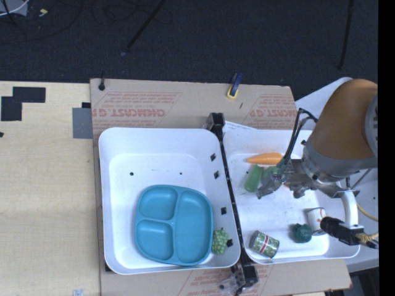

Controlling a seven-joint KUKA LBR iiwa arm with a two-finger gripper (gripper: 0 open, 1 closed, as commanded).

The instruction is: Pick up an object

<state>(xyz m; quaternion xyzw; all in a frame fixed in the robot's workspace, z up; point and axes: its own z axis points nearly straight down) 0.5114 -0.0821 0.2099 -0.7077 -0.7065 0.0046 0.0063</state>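
Your likeliest target is the green object (pixel 253 178), lying in the upper half of the right bin (pixel 290 251), just below the orange carrot-shaped piece (pixel 265 159) and close to the divider between the bins. The gripper (pixel 270 185) is right there beside it, its dark tip at the object's right side, and from this slanted view you cannot tell whether the fingers are spread, closed or actually around anything, so don't count this as a grasp. To do the step well, you want the fingertips straddling the green object across its narrow width, clear of the carrot so the two don't get pinched together, and low enough to bite the body rather than skate over the top. Watch the bin wall on that side; a push could wedge the piece against it. Further out in the same bin you have a small striped can (pixel 264 243) at the front, a dark teal lump (pixel 302 232) next to it, and a small white cup (pixel 315 215) near the arm. In the left bin (pixel 123 147) sit a blue divided plate (pixel 173 224) and a small green cluster (pixel 219 242) at its right edge.
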